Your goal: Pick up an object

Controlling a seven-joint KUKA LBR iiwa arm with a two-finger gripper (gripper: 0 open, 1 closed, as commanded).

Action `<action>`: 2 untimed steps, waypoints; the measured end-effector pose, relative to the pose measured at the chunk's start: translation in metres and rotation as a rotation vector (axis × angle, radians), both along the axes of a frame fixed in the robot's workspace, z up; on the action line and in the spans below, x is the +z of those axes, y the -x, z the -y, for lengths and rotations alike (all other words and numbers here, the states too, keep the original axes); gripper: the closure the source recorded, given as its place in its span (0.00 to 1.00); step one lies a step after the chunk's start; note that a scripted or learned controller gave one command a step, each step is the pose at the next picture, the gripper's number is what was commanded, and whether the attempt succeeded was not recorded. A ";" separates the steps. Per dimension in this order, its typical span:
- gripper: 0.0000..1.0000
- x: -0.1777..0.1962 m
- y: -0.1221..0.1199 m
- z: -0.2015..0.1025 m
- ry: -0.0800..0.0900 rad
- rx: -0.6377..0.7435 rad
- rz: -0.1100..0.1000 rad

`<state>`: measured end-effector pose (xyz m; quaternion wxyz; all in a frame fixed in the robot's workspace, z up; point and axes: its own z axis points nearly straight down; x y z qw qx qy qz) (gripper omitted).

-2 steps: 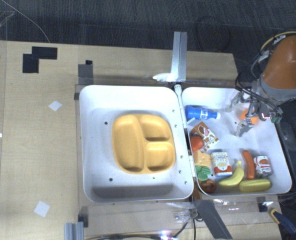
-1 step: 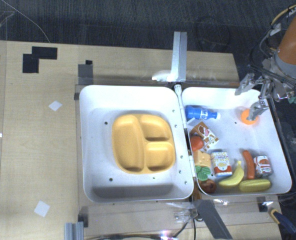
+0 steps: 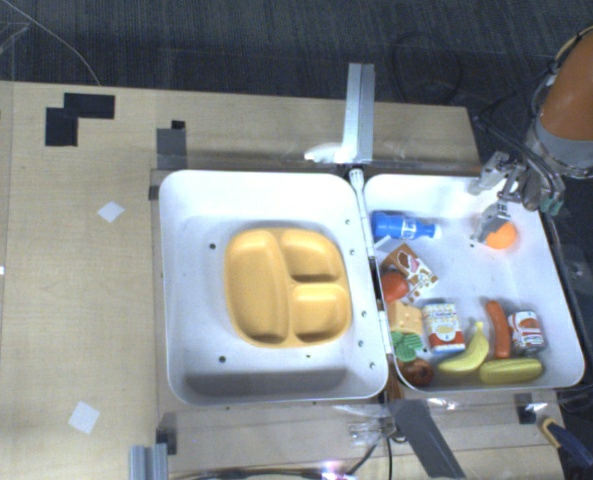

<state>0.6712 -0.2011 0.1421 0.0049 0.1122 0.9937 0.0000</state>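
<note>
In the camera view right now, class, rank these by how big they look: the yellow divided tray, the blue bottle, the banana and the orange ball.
1. yellow divided tray, by far the largest
2. blue bottle and banana, too alike to rank
3. orange ball, the smallest

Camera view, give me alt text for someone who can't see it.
A grey robot arm's gripper hovers over a small orange ball in the right bin, which also holds toy food and a blue bottle. The left bin holds a yellow divided tray.
</note>
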 end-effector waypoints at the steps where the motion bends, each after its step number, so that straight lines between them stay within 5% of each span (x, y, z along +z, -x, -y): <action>1: 0.00 -0.049 0.009 -0.062 0.007 -0.481 -0.006; 2: 0.00 -0.054 0.034 -0.091 -0.005 -0.511 0.001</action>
